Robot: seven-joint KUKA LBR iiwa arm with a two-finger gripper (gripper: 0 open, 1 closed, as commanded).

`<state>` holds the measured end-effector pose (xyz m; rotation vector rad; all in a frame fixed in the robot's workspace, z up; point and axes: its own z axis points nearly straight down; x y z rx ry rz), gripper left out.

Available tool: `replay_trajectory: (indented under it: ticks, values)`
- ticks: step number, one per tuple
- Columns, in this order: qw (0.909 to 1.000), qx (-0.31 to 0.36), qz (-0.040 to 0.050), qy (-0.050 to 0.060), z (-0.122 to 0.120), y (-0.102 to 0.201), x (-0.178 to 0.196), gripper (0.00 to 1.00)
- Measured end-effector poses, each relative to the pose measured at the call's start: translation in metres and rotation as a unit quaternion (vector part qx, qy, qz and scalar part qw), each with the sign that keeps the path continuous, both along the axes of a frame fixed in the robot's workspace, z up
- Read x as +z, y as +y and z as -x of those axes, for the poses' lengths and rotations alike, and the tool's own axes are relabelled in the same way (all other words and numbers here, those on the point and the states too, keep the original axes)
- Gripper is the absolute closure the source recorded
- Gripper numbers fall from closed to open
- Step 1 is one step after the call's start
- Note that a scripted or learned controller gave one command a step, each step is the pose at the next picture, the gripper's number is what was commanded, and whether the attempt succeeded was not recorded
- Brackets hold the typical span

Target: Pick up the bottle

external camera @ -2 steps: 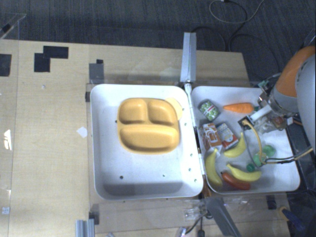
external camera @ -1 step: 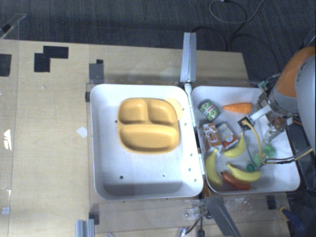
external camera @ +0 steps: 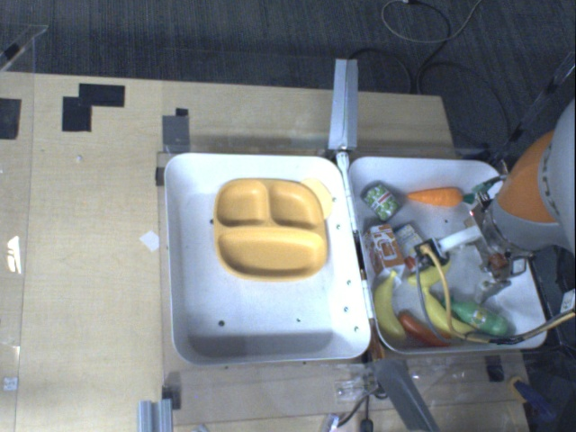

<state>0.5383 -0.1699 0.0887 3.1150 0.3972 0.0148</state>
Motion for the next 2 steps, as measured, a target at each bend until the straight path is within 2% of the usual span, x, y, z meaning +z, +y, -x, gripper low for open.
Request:
replay_trajectory:
  ticks: [1,2]
  values:
    - [0.9998,-0.006,-0.0022,0.018,-0.117,0.024,0.004,0.0]
    - [0.9999,0.015,0.0004,0.002,-0.094,-0.035,0.201,0.0]
